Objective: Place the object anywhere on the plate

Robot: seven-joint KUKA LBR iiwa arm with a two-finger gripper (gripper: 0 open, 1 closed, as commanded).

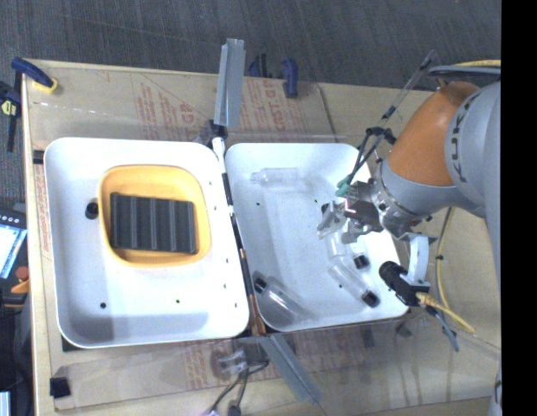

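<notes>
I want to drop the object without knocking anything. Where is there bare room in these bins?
Left bin: the yellow plate carries a dark ridged insert, leaving only its rim bare; the white floor below the plate is free. Right bin: the centre is bare, between the clear item at the top and the clear tube in the lower left corner. The right side is crowded by the gripper.
</notes>
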